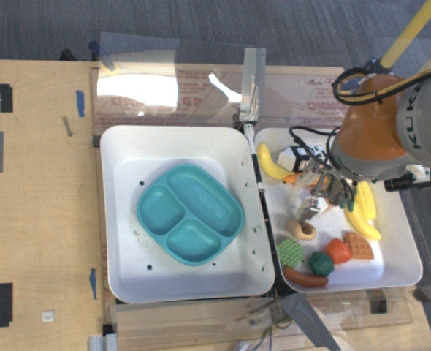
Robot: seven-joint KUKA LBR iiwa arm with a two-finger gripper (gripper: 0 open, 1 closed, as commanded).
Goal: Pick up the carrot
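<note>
The carrot point(294, 179) shows as a small orange piece in the right bin point(405, 269), just right of a yellow banana point(268, 164); most of it is hidden under the wrist. My gripper point(310, 205) hangs low over the middle of the right bin, just right of and slightly nearer than the carrot's visible end and directly above a tan ring-shaped toy point(302, 230). The grey wrist with its orange band point(369, 126) and cables covers the bin's back right part.
Right bin holds a yellow corn cob point(365, 209), red tomato point(339, 250), orange waffle point(360, 246), dark green broccoli point(320, 263), light green bumpy piece point(290, 252) and a sausage point(304, 277). Left bin point(120, 269) holds a teal divided plate point(190, 212).
</note>
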